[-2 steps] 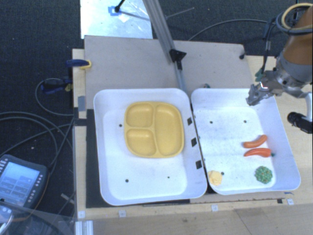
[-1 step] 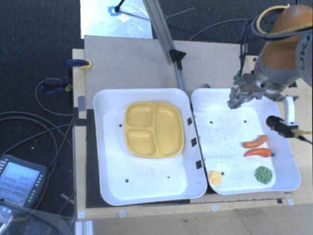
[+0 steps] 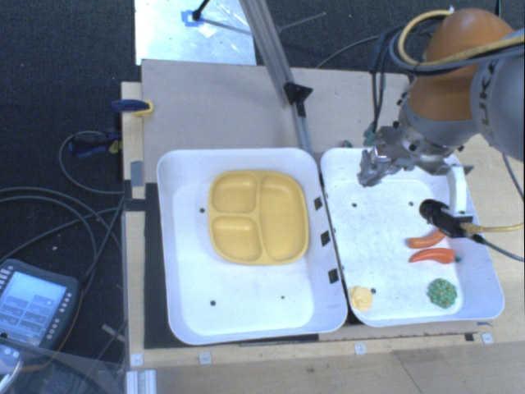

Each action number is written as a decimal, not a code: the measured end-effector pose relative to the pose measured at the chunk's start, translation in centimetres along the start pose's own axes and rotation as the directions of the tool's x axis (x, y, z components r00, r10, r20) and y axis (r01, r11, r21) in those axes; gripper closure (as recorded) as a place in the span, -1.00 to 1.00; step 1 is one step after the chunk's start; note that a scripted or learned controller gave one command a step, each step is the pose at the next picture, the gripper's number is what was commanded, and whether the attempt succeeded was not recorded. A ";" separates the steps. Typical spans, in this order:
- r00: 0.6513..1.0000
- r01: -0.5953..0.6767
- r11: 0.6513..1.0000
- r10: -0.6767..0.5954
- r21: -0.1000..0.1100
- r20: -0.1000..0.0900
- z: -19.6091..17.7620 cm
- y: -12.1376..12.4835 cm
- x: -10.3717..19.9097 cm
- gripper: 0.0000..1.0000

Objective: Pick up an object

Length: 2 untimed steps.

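The gripper [image 3: 371, 169], its state unclear, hovers well apart from the orange carrots [image 3: 430, 248].

Two orange chillies [image 3: 430, 248] (lying flat) beside green broccoli [image 3: 442, 292].

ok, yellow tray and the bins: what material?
Yellow tray: looks like moulded plastic, matt, one even colour, soft rounded compartment walls. Bins: likely thin white plastic, smooth with a slight sheen and rounded lips; the look alone can't confirm it.
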<state>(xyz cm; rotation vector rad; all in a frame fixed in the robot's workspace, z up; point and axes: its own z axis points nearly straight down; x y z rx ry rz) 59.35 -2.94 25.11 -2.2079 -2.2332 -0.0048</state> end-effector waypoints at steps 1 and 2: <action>1.000 0.000 1.000 0.000 0.002 0.000 1.2 -1.5 5.8 1.00; 1.000 0.001 1.000 -0.001 0.000 0.000 0.4 -2.8 11.3 1.00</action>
